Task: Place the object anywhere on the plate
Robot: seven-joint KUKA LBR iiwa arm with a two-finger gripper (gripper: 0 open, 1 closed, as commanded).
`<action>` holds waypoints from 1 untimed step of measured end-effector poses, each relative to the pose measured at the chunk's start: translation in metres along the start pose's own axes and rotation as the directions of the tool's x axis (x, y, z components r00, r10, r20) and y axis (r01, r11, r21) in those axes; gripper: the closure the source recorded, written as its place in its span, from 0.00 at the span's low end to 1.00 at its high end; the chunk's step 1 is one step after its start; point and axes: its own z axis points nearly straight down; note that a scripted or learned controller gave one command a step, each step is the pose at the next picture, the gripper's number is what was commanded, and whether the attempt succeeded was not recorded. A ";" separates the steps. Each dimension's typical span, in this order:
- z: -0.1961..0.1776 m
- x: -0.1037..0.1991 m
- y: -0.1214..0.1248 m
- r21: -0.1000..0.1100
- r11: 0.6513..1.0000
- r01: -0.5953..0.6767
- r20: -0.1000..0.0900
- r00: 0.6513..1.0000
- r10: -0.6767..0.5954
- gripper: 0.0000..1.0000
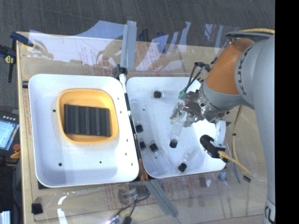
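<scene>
Two bins on the counter | our tool (180, 117), grip unreadable, over the right bin (163, 167) | object unclear among small black pieces (173, 143) | yellow plate (87, 97) in left bin | we risk a missed grasp on something so small.

Expect even, bright overhead lighting. The two white bins (84, 171) read near overexposed, with soft shadows along their inner walls. Note glare streaks and pale reflections on clear sheeting across the upper and lower worktop (70, 55). The arm (252, 78) at frame right appears slightly soft. Fine detail is limited by low resolution.
</scene>
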 end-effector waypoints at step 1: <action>-0.015 0.037 -0.017 0.002 0.985 0.175 0.001 0.985 -0.175 1.00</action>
